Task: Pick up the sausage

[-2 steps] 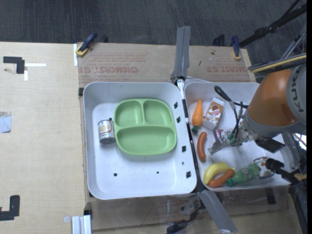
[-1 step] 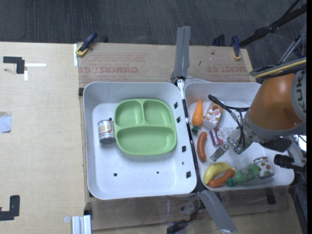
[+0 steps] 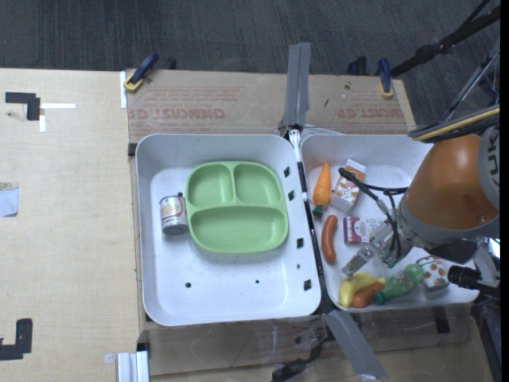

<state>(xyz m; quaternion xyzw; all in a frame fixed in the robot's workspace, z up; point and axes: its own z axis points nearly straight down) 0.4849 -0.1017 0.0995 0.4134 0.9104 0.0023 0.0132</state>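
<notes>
The sausage (image 3: 328,238), a short orange-red plastic link with rounded ends, lies lengthwise just inside the left wall of the right-hand shallow white bin (image 3: 398,143), directly below the orange plastic carrot (image 3: 320,184) and apart from it. It looks like a light, stiff toy with a smooth, glossy skin, so it will likely slip or roll if pinched near a rounded end; the safest hold is probably across its narrow middle, fingers closing on the long sides. The bin wall beside it leaves little room for the finger on that side.

The gripper (image 3: 367,253) hangs to the right of the sausage, near it and not touching; whether its claw is apart or together I cannot tell, and nothing is visibly held.

By count: two white bins; one sausage; one carrot; two small printed cartons, one (image 3: 347,187) right of the carrot, one (image 3: 355,229) right of the sausage; one yellow banana (image 3: 352,288); one green bottle-shaped toy (image 3: 403,282). The left bin (image 3: 159,285) holds one green divided plate (image 3: 236,207) and one small tin can (image 3: 172,214).
</notes>
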